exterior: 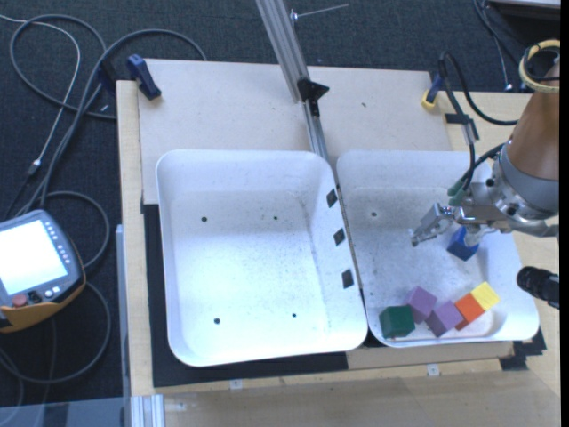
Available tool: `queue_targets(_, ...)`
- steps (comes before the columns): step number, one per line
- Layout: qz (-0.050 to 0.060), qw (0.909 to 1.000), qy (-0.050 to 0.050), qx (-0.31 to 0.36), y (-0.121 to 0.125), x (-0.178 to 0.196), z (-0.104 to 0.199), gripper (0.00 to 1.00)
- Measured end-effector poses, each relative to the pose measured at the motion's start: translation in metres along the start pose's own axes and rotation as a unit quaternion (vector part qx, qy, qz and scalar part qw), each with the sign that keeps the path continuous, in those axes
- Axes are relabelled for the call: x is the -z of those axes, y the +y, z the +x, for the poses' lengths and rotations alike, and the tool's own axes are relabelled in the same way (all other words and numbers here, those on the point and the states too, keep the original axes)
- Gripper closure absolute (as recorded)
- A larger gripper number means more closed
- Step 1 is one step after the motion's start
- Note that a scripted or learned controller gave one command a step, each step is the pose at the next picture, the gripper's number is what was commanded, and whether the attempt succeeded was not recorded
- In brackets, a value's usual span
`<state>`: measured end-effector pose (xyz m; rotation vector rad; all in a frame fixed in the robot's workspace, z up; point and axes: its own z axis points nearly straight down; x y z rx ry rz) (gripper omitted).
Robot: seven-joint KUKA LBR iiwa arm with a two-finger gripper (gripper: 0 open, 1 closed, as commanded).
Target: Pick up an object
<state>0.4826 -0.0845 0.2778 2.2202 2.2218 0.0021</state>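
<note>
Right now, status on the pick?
Hand over right bin, nothing visibly held. Blue block beside it. Green, purple, orange, yellow blocks near front wall.

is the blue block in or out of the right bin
In: the blue block sits inside the right bin, just beneath the gripper.

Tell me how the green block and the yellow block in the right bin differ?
The green block is dark green and looks slightly bigger; the yellow block is bright yellow and looks smaller. The green block sits apart at the left end of the cluster, near the bin's front rim, while the yellow block is at the right end, touching the orange block. Both are small cubes lying in the right bin.
</note>
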Motion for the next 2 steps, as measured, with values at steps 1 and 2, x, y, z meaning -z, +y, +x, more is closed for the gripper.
queue_targets(1,-0.001,1.0000,-0.001,0.001,0.054,-0.028,0.003,0.00)
queue_targets(2,-0.005,1.0000,-0.004,-0.003,0.067,0.057,-0.072,0.00)
